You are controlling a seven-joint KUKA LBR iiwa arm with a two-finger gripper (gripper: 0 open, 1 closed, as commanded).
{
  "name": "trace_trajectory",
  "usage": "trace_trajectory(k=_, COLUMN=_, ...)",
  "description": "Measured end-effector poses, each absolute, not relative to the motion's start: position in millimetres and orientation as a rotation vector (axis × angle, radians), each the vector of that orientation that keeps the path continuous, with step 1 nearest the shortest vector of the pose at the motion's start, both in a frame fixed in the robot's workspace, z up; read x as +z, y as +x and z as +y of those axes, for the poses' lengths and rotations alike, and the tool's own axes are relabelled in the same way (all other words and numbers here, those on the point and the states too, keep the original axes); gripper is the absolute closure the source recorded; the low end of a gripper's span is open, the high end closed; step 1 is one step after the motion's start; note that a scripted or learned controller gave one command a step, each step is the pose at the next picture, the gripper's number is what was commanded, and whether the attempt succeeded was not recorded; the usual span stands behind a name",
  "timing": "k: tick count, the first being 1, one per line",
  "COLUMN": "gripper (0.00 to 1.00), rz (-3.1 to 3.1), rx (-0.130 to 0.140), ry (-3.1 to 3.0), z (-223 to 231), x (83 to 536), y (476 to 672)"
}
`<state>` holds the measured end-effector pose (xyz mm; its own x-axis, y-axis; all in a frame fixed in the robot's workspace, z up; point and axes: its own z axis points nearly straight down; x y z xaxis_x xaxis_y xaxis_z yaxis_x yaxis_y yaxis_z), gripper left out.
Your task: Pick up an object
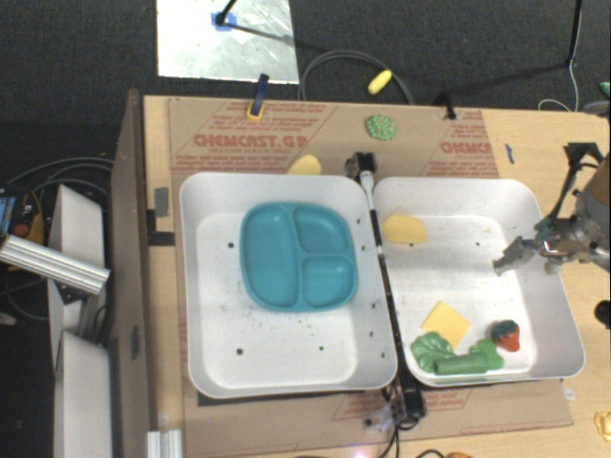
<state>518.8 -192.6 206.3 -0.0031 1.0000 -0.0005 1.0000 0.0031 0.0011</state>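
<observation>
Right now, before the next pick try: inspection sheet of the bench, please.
Surface: cardboard-topped bench, two white bins side by side.
Job's things: right bin holds yellow slice, yellow square, green piece, red-and-green piece.
Clutter: teal divided plate in left bin; green disc and yellow piece on cardboard.
Grippers: gripper over right bin, holding nothing.
Cables: black cable behind bench.
Surroundings: dark carpet, shiny sheet.

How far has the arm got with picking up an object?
Done: nothing lifted yet. The yellow square, green vegetable and red piece lie on the right bin floor, as does the yellow lump. In hand: the pincer hangs over that bin with nothing between its fingers. Left: descend, grasp, lift.
</observation>
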Motion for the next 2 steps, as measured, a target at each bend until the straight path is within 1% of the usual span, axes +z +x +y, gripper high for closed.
trace_trajectory(k=1, gripper=0.0, rz=2.235, rx=0.001, ry=2.212, z=-141, x=108, y=566.8)
trace_trajectory(k=2, gripper=0.0, rz=2.228, rx=0.006, ry=2.208, z=-107, x=101, y=626.0)
